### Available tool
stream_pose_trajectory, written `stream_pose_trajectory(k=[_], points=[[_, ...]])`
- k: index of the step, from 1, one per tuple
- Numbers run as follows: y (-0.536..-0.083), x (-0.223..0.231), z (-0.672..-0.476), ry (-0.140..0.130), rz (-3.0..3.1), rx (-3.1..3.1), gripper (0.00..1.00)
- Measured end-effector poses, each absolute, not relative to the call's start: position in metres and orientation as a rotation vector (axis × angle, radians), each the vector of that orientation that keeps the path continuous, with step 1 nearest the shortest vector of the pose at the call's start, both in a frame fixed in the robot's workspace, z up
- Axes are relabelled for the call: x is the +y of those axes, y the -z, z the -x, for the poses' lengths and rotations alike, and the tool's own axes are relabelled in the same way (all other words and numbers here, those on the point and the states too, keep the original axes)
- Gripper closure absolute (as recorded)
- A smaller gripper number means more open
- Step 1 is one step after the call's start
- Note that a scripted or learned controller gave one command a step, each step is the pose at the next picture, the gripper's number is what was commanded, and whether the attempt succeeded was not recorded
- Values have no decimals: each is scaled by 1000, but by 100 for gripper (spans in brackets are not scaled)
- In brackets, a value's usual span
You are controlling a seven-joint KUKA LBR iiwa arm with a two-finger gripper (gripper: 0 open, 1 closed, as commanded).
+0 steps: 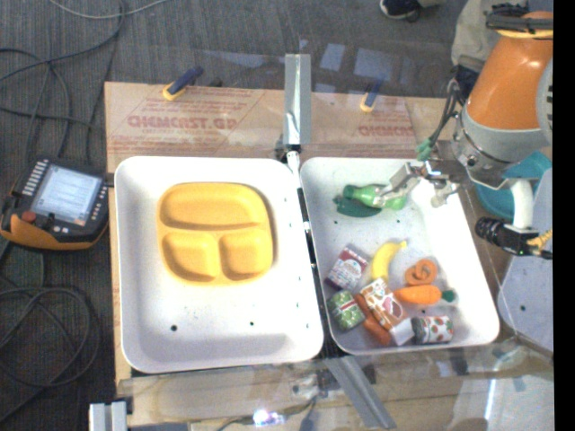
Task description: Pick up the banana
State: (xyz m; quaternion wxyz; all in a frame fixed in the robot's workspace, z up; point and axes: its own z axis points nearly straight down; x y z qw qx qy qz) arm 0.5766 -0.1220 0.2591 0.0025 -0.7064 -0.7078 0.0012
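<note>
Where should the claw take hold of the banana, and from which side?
Grip the banana across its narrow middle, coming straight from above. It lies flat and slanted, with free floor on its right side; a small packet sits close on its left.

Brightly and evenly lit from above, with whites of both bins (135,241) near blown out and only faint, soft shadows under the tray (216,232) and the toys. Washed-out glare on the arm (512,79) at upper right and pale reflective patches along the clear sheet at the bench's (225,124) far and near edges. Slightly soft throughout, coarse and grainy on the dark floor (54,61), small labels unreadable.
</note>
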Motion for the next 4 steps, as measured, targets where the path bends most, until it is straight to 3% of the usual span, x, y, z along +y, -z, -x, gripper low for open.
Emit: stream_pose_trajectory(k=[1,2,3,4], points=[[-93,-165,-581,2,2184,-2257,0],[-90,-139,-554,7,2165,-2300,0],[-97,-139,-555,9,2164,-2298,100],[-186,-109,-569,-6,2210,-2230,100]])
